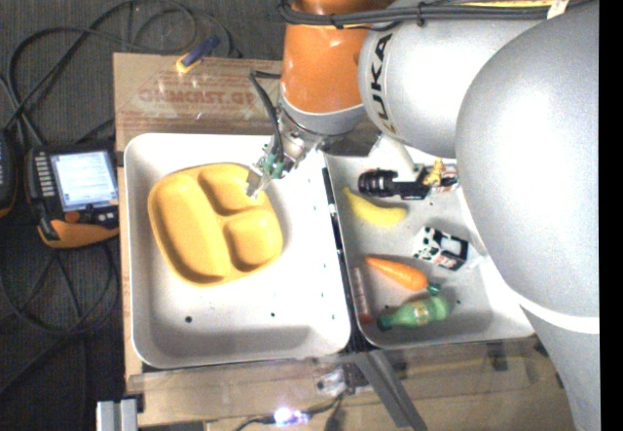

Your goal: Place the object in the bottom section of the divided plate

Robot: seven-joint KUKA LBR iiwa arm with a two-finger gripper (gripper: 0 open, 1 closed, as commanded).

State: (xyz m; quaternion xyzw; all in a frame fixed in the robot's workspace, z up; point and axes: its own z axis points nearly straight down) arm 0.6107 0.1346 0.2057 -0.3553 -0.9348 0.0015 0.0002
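A yellow divided plate (209, 225) lies in the left white bin (165, 341), with one long section on its left and two smaller ones on its right. My gripper (263, 171) hangs below the orange wrist band, over the plate's upper right rim. A small green and white bit sits at its tip; I cannot make out whether that is an object or part of the gripper. The arm hides the bins' back right corner.
The right bin (506, 322) holds a banana (375, 211), a black tool (392, 187), a carrot (397, 271), a green bottle (419, 310) and a small black-and-white item (443, 247). A handheld screen (78, 181) lies left of the bench.
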